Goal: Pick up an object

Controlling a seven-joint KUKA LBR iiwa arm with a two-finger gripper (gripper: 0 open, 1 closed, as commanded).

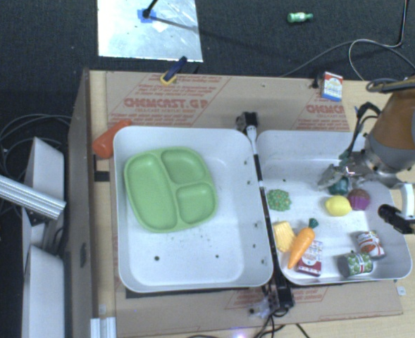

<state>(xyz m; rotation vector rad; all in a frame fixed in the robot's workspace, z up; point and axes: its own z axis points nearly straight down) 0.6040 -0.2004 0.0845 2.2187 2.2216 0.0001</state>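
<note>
The right bin (292, 150) holds several small things. They include a yellow lemon (338, 205), a purple piece (360, 199), a dark teal piece (342, 186), a green bumpy ball (279, 200), a carrot (301, 245), a corn piece (283, 235), a red and white packet (311, 258) and two small cans (369, 243) (358, 263). My gripper (339, 174) hangs low at that bin's right side, right over the teal piece and just above the lemon and the purple piece. Whether it touches the teal piece is unclear.
A green divided plate (170, 188) lies in the left bin (193, 266). An orange thing (103, 141) sits outside that bin's far left corner. A small red and white box (332, 86) stands on the cardboard behind the right bin.
</note>
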